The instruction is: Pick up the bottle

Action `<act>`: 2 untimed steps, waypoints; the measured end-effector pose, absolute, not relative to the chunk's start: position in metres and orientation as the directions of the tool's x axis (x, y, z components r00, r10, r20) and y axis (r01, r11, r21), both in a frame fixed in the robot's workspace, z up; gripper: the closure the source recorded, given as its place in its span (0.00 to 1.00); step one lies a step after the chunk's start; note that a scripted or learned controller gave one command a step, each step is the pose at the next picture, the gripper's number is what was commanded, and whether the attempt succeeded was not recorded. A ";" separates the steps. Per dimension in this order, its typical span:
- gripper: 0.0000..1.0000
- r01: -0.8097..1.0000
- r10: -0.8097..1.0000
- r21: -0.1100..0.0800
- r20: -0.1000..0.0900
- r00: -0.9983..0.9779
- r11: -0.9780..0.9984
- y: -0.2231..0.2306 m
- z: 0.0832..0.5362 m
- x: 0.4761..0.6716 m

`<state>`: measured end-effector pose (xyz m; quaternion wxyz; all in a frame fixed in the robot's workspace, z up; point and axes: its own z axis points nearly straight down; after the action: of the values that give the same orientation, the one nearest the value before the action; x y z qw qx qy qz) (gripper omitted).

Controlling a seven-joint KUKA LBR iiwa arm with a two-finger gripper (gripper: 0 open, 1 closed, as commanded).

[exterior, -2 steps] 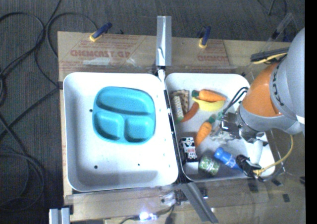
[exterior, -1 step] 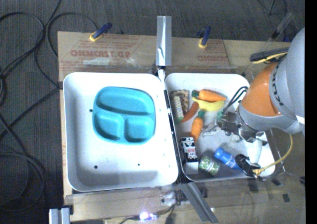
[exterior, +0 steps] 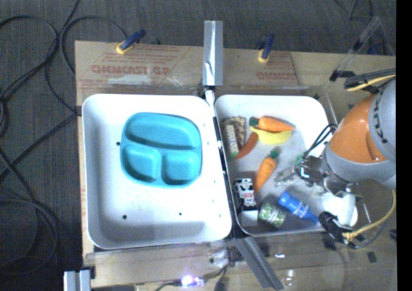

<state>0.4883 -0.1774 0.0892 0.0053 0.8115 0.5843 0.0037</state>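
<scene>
At the near edge of the right bin [exterior: 322, 108] lies one bottle [exterior: 297, 208] — blue, on its side, with a white end near the bin's right corner; just left of it sits one small jar [exterior: 271, 215] with a green label, and the two look like they touch; next to the jar, a little farther back, is one small black and white box [exterior: 244, 193].

The gripper [exterior: 301, 171] hangs just above and behind the bottle, low in the bin; it is too small and dark here to tell if it is apart or together, and nothing can be seen in it; the grey arm [exterior: 360, 148] with its orange band comes in from the right.

Farther back lie two carrots [exterior: 264, 172] — one in the middle, one at the far wall; there is also one yellow banana [exterior: 270, 135], one reddish piece [exterior: 247, 145] and one brown snack bar [exterior: 231, 133].

In the left bin [exterior: 103, 219] rests one blue tray [exterior: 161, 149] with three hollows; beyond the bins, two clamps [exterior: 131, 40] grip the board.
</scene>
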 end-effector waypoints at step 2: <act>0.00 0.890 0.890 0.011 0.004 0.455 -0.455 -0.183 0.089 0.489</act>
<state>0.4888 -0.1830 0.0891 0.0036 0.8530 0.5218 0.0045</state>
